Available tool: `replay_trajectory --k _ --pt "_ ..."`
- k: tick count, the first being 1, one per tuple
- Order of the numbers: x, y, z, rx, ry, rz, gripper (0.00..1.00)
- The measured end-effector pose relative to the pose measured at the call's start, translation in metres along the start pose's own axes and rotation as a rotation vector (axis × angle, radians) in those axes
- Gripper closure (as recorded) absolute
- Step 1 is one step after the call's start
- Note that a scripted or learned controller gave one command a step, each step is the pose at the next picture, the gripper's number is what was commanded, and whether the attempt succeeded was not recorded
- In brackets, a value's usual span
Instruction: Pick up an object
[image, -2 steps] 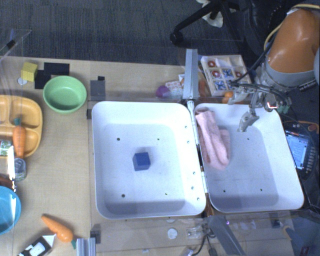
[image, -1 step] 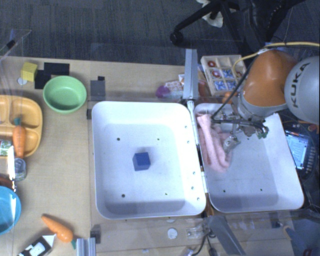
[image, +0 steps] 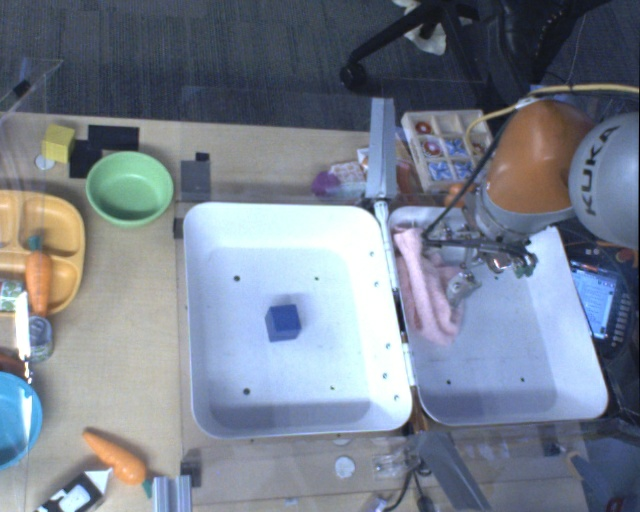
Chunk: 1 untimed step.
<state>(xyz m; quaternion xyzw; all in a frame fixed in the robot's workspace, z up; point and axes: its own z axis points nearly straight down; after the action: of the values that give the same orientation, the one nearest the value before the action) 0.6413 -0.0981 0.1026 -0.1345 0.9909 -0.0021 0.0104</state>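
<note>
The two-finger gripper (image: 462, 288) of the grey arm with the orange band (image: 530, 165) hangs low over the right shallow white bin (image: 520, 380), near that bin's upper left part, and whether its jaws are spread or pressed together cannot be made out from above. Just beside the gripper, on its left, lies a crumpled pink cloth (image: 425, 290), stretched along the left wall of the right bin; the metal tip looks to be at the cloth's right edge, though contact cannot be confirmed, and nothing is seen between the jaws. The left shallow white bin (image: 240, 400) touches the right one along a shared grey divider (image: 382, 150) and holds a small dark blue cube (image: 284, 321) near its middle, well apart from the arm. Beyond the bins, on the wooden bench top (image: 120, 380), a round light green bowl (image: 129, 187) stands near the upper left corner of the left bin. Further left sits a yellow compartment tray (image: 55, 225) with an orange carrot toy (image: 38, 280) lying on it. A blue plate (image: 20, 425) shows at the lower left edge, and a second orange carrot toy (image: 118, 457) lies on the bench near the lower left corner of the left bin
</note>
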Motion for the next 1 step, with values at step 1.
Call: replay_trajectory --k 1 --pt "0.0001 0.0000 0.0001 0.000 0.000 0.000 0.00"
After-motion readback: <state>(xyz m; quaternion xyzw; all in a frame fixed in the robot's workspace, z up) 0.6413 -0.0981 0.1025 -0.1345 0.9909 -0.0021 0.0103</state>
